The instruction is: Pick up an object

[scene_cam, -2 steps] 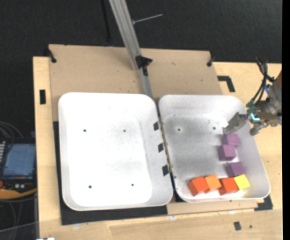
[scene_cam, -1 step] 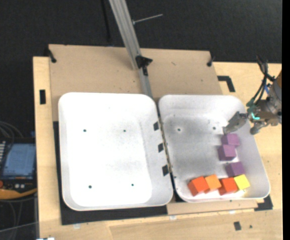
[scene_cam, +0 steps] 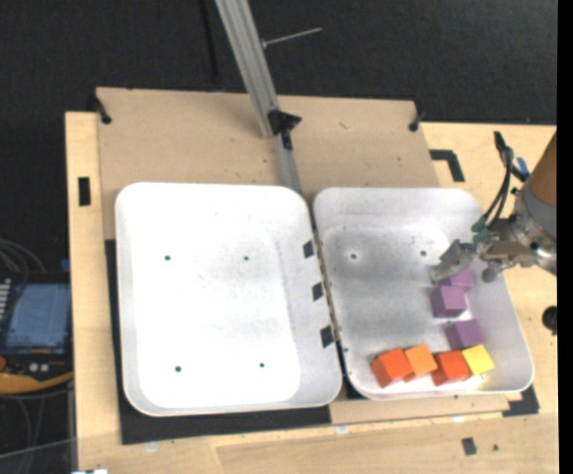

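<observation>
Gripper [scene_cam: 467,262], finger state indiscernible, hovered at right-centre above purple block [scene_cam: 450,297]; an off-centre descent risked nudging it aside.

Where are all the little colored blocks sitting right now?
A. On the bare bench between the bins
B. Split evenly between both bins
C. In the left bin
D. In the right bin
D: the purple blocks, the orange blocks and the yellow block all lie in the right bin, clustered toward its near right corner, just below the gripper.
</observation>
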Tool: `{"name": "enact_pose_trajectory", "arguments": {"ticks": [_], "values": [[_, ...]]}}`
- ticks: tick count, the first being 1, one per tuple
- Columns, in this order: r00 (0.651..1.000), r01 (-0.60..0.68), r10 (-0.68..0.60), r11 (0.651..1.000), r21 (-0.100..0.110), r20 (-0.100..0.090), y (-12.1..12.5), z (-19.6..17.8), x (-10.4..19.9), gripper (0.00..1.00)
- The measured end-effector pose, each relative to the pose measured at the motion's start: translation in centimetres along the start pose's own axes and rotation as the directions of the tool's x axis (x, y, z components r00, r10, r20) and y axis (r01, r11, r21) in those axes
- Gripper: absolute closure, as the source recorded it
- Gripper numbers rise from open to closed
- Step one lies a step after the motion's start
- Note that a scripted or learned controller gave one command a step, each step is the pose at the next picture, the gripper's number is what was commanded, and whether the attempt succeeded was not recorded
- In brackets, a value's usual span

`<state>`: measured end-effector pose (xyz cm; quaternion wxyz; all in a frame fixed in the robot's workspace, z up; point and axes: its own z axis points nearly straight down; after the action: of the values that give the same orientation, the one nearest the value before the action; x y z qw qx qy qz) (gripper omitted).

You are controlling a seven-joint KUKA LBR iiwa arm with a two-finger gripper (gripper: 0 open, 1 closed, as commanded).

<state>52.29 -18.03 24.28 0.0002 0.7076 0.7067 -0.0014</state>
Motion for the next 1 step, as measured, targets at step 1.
{"name": "enact_pose_trajectory", "arguments": {"ticks": [1], "values": [[1.000, -0.001, 0.001, 1.000, 0.001, -0.001, -0.12, 4.23, -0.36, 0.00]]}}
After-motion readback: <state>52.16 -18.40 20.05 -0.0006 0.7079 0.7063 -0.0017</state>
